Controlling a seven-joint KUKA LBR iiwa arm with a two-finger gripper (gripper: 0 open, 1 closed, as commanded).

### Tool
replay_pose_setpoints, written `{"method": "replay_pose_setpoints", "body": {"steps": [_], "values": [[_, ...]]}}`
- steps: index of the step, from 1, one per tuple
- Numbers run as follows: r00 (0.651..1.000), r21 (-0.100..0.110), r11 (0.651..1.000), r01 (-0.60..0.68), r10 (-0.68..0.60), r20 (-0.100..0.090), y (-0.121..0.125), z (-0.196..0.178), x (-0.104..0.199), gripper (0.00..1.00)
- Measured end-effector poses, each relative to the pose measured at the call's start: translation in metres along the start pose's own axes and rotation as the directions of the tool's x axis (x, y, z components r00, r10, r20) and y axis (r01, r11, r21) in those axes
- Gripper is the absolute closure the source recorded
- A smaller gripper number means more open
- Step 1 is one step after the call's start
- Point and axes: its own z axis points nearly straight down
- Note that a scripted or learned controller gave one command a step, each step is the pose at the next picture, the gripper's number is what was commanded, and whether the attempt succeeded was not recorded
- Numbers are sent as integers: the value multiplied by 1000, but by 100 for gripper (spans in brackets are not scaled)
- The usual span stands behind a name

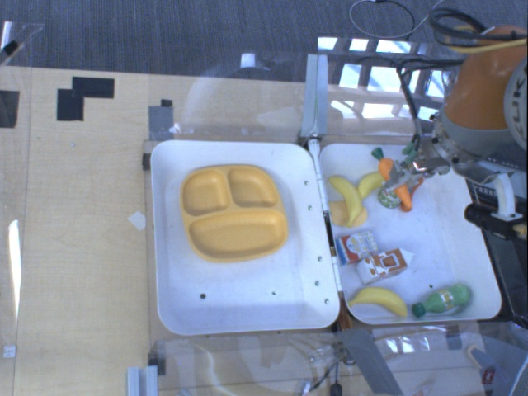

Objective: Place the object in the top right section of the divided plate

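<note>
The gripper (pixel 402 180), its finger state impossible to tell, sits right at the toy carrot (pixel 402 191), with the divided plate (pixel 234 213) well off to its left.

We see a pale wooden table (pixel 74 246) with black markers (pixel 82 97) at upper left, dark grey carpet (pixel 181 15) across the top, and cables (pixel 384 15) at upper right.
</note>
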Motion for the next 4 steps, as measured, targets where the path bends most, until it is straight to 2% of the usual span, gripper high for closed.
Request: {"method": "replay_pose_setpoints", "body": {"steps": [1, 2, 3, 4], "values": [[993, -2, 993, 118, -118, 0, 34, -73, 78, 100], [966, 0, 966, 259, -259, -2, 83, 13, 125, 100], [997, -2, 997, 75, -75, 0, 101, -69, 122, 100], [904, -2, 904, 427, -427, -1, 114, -21, 176, 100]]}}
